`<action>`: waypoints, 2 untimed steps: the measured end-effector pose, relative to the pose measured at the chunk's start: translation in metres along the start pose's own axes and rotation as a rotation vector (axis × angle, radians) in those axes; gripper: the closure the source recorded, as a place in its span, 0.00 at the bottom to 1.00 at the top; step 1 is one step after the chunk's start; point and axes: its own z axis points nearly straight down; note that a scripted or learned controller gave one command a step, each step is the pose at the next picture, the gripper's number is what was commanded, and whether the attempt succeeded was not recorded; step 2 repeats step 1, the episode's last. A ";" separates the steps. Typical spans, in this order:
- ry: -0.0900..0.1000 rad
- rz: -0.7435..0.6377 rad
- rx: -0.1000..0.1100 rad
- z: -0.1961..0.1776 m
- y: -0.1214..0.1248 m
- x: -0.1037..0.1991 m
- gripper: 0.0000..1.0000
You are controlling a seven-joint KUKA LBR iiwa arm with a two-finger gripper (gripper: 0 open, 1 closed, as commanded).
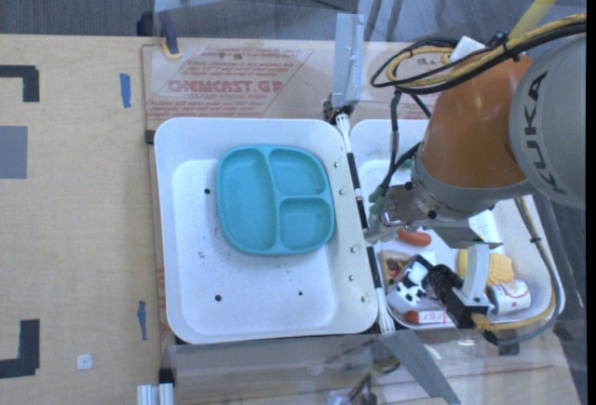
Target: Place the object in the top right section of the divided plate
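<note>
A teal divided plate [247, 203] with three sections lies in the left white bin [251, 291], with nothing on it. My gripper [387, 219] hangs low over the left side of the right bin [374, 172], under the grey and orange wrist, which hides most of it. A small orange-red object [413, 237] lies just right of the gripper and below it in the view; whether the gripper touches it is unclear.
Near the front of the right bin lie a yellow object [503, 268], a white one [515, 298] and a small red-and-white item [426, 316]. The ridge between the two bins [358, 208] runs beside the gripper. A cardboard sheet [233, 82] lies behind the left bin.
</note>
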 end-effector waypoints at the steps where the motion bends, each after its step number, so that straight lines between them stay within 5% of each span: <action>1: 0.001 -0.028 0.005 0.013 -0.002 -0.004 1.00; 2: 0.001 -0.028 0.005 0.013 -0.002 -0.004 1.00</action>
